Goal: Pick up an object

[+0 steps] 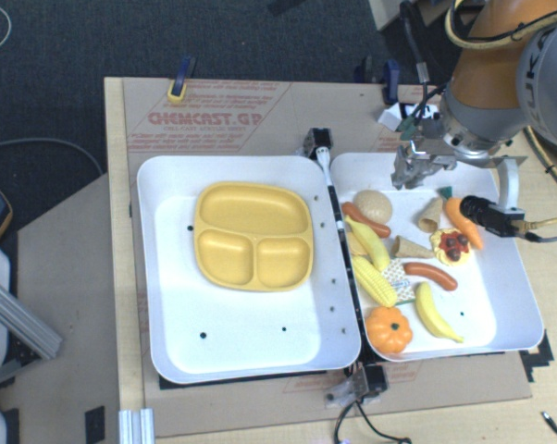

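— So, where does the grey arm with the orange band point(505, 35) sit?

— It comes in from the right, and its two-finger gripper point(415, 166) hangs over the far edge of the right shallow white bin point(524, 313). Whether the tool is spread or pressed together I cannot tell; it is too small and dark against the bin.

— Is anything caught in it?

— Nothing that can be made out.

— And the things to pick?

— All lie in the right bin. A beige round bun-like piece point(374, 204) lies just near-left of the gripper, with a red toy sausage point(364, 218) touching its left side. A yellow toy corn cob point(375, 279) lies toward the near left, beside a second red sausage point(430, 275). An orange toy pumpkin point(389, 329) sits at the near edge, a yellow toy banana point(437, 311) just to its right. An orange toy carrot point(463, 220) lies at the right, near a tan cone-shaped piece point(430, 215).

— The left bin?

— The left shallow white bin point(163, 276) holds a yellow three-compartment plastic plate point(253, 235), set toward its far side.
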Controlling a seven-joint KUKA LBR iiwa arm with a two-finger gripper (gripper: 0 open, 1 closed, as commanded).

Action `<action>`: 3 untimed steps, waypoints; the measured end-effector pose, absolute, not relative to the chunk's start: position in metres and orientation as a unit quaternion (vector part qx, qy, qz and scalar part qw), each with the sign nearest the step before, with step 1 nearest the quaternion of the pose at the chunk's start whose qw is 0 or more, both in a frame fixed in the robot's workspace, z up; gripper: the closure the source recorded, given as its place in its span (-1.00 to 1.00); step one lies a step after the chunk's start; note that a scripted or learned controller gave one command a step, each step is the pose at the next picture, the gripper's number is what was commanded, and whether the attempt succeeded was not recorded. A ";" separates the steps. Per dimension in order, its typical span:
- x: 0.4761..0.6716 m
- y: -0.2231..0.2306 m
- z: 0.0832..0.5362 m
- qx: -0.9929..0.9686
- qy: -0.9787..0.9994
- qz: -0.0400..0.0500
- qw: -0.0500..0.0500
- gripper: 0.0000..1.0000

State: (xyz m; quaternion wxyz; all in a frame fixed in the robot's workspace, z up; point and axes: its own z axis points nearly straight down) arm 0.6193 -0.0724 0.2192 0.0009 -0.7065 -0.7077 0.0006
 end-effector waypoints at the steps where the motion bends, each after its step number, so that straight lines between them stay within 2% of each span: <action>1: 0.625 -0.086 0.216 -0.708 -0.707 0.000 -0.001 1.00; 2: 0.615 -0.075 0.225 -0.707 -0.708 0.000 0.001 1.00; 3: 0.623 -0.083 0.235 -0.707 -0.707 -0.001 -0.002 1.00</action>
